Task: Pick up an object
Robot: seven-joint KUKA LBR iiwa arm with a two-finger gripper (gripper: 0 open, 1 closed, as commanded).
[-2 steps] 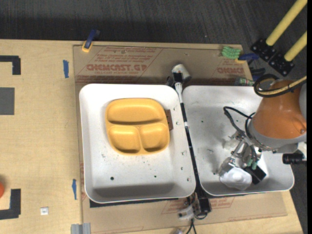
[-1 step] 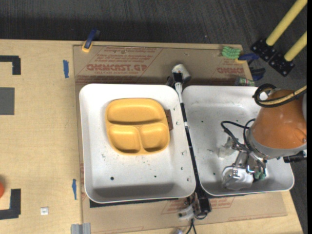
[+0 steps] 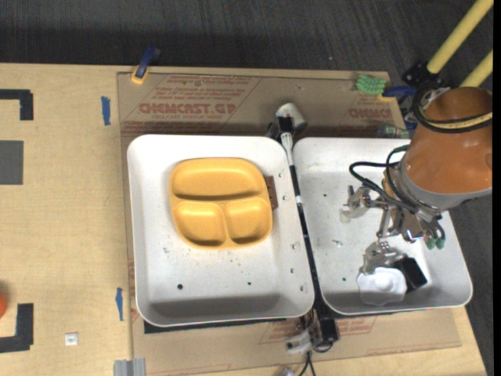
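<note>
Plywood bench (image 3: 55,233), cardboard sheet (image 3: 188,104), dark carpet (image 3: 235,14); claw (image 3: 388,251) above right bin (image 3: 329,202)

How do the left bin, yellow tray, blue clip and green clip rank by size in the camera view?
Largest to smallest:
1. left bin
2. yellow tray
3. blue clip and green clip: they look about alike, both small at the board's far edge, so I will not rank them.
</note>
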